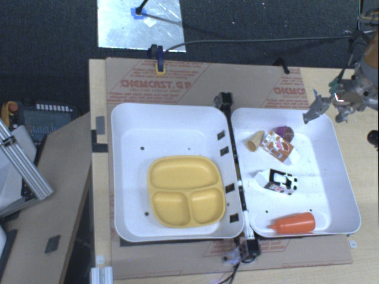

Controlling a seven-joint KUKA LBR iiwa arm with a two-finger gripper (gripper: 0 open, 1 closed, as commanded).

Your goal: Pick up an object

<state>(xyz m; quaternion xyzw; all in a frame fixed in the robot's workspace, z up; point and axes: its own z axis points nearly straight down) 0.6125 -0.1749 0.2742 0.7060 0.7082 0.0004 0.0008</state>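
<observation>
Two white bins sit side by side on cardboard. Above the right bin (346, 176)'s far right corner, the gripper (324, 110) hangs with fingers apart, holding nothing; the snack packet (278, 146) lies to its near-left.

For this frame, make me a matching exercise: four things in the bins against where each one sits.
Things:
1. yellow divided tray
2. orange bottle
3. black-and-white pack
4. tan cone

Places:
A. near front edge of right bin
B. middle of right bin
C. left bin
D. back left part of right bin

Pairs: 1-C, 2-A, 3-B, 4-D
</observation>
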